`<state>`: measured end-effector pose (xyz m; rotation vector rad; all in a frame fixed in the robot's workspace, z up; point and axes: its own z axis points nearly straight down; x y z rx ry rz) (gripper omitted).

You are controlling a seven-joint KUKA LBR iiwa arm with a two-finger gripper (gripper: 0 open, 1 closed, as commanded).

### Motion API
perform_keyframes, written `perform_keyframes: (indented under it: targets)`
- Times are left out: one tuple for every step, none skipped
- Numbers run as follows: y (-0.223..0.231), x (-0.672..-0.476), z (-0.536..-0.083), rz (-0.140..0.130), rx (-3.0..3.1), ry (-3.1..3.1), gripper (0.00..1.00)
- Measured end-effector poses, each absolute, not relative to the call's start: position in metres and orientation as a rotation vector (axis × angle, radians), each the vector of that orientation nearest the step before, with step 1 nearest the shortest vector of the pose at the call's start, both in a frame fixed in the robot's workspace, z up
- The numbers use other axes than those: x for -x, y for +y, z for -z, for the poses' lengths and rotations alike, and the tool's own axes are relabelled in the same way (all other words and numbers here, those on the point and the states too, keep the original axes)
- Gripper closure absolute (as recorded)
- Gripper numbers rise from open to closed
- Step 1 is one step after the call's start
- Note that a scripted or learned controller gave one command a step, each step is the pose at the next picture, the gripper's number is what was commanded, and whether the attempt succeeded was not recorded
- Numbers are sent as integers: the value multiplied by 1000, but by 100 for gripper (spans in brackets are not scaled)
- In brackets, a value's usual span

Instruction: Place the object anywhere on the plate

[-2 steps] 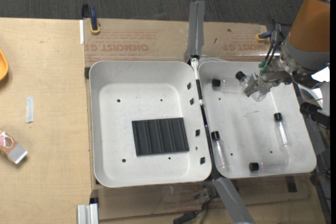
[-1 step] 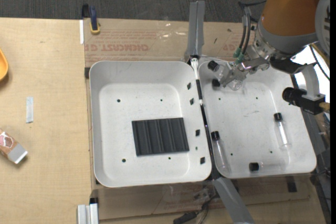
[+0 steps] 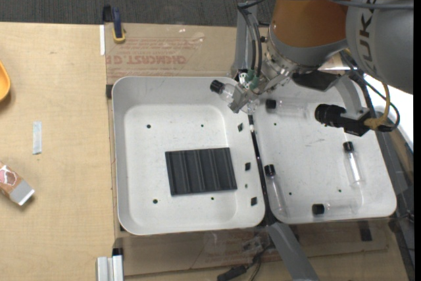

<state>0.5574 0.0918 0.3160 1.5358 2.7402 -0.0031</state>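
The plate (image 3: 200, 171) is a dark, ribbed rectangle lying flat in the middle of the left bin (image 3: 131, 141). My gripper (image 3: 245, 101) hangs over the seam between the two bins, near their far edge. A short clear tube with a black cap (image 3: 220, 89) sticks out leftwards from between its fingers, held above the left bin's far right corner. The gripper is shut on it, up and to the right of the plate. A second clear tube (image 3: 352, 162) lies in the right bin (image 3: 309, 168).
The arm's grey and orange body fills the upper right, with a black unit and cables (image 3: 332, 115) over the right bin. On the bench at the left lie a small packet (image 3: 14, 185), a white strip (image 3: 37, 138) and an orange object (image 3: 3, 83).
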Motion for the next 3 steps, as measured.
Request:
perform_keyframes:
  targets:
    - [155, -518, -299, 6, -1558, 2730, 100]
    - [155, -518, -299, 6, -1558, 2730, 0]
    - [154, -519, -307, 10, -1558, 2730, 100]
